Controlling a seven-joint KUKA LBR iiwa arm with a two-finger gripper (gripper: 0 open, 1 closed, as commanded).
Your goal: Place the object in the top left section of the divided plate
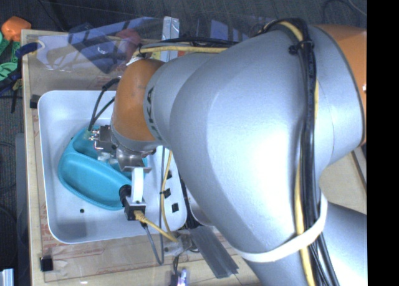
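The arm (249, 129) covers most of the bench from 3 o'clock. Its orange band (132, 107) sits over the left bin (53, 123). In that bin, toward 8 o'clock of the view, lies the plate (84, 176). It is blue with a raised rim, and its 3 o'clock side is hidden under the wrist. The gripper (111, 146) hangs just over the plate's 1 o'clock edge. Whether it is wide, narrow or holding anything I cannot tell, since the wrist hides its working end.

I cannot make out the object. If it is in the bin or in the gripper, the wrist covers it.

The plate looks like moulded plastic, so it is probably light, stiff and slick. A push on its rim would likely slide it across the smooth bin floor rather than tip it. Its walls are low, so a round or bouncy object let go from high up could hop into a neighbouring section. The section toward 11 o'clock of the plate is the target, and its visible part lies just beside the gripper, toward 9 o'clock.

Since the object is unseen, its weight and softness are guesses. A hold across its narrowest firm part and a low release would suit most small items.

A small dark speck (81, 211) lies on the bin floor at 6 o'clock of the plate.
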